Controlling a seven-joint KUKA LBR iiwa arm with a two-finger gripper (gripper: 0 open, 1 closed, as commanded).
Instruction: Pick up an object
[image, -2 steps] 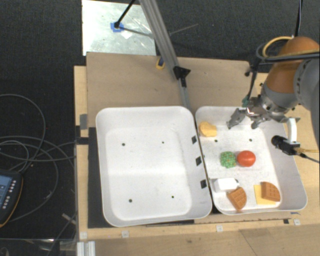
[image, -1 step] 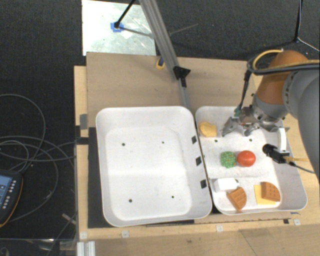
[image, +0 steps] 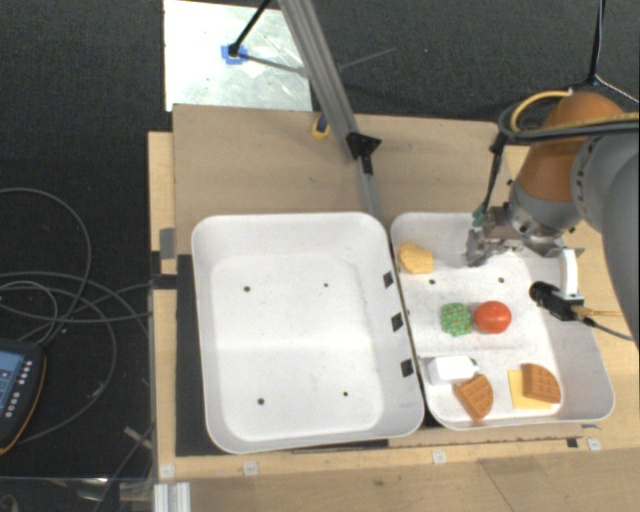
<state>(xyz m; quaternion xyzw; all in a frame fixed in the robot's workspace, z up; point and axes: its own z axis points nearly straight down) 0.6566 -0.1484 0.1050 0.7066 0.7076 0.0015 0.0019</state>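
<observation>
My gripper (image: 484, 248) hangs over the far part of the right bin (image: 598, 372), with the grey arm and its orange band reaching in from the right. A yellow chunk (image: 417, 260) lies to the gripper's left, near the bin's far left corner. Toward the middle of the bin, a green ball (image: 456, 319) and a red tomato (image: 492, 317) sit side by side, nearer the camera than the gripper. I see nothing between the gripper and these objects.
Along the right bin's near edge lie a white block (image: 452, 369), an orange waffle piece (image: 476, 396) and a yellow slice with a waffle on top (image: 535, 385). The left bin (image: 212, 300) stands beside it. A grey pole (image: 335, 95) slants in from the back.
</observation>
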